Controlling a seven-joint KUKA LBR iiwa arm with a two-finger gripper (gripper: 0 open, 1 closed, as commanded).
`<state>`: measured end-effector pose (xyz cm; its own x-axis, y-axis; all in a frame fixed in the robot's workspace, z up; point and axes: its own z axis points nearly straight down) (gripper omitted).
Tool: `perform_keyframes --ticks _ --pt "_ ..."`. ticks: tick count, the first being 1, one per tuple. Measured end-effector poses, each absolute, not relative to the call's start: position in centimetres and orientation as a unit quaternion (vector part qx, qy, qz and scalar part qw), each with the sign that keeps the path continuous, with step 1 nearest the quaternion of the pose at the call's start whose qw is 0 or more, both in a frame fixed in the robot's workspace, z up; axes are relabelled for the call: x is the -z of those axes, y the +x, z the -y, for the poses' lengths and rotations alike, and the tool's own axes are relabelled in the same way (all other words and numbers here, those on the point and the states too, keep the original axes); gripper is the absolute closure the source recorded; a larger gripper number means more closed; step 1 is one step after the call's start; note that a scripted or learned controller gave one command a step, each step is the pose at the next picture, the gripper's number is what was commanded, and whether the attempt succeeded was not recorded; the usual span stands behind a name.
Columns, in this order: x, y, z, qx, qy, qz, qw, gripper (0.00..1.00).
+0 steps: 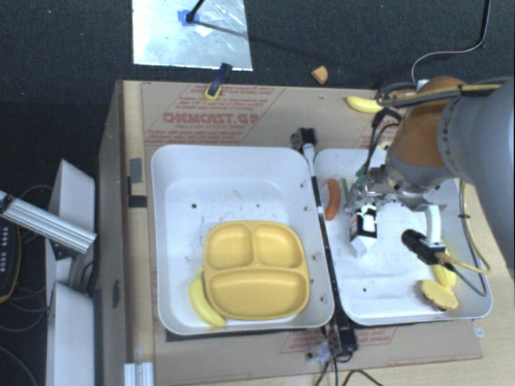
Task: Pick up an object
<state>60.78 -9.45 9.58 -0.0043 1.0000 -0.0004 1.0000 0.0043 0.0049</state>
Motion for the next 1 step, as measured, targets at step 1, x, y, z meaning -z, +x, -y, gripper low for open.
perform_keyframes --ticks 1 --pt "-18.55 60.31 5.12 -0.0017 0.705 -0.709 0.001 1.0"
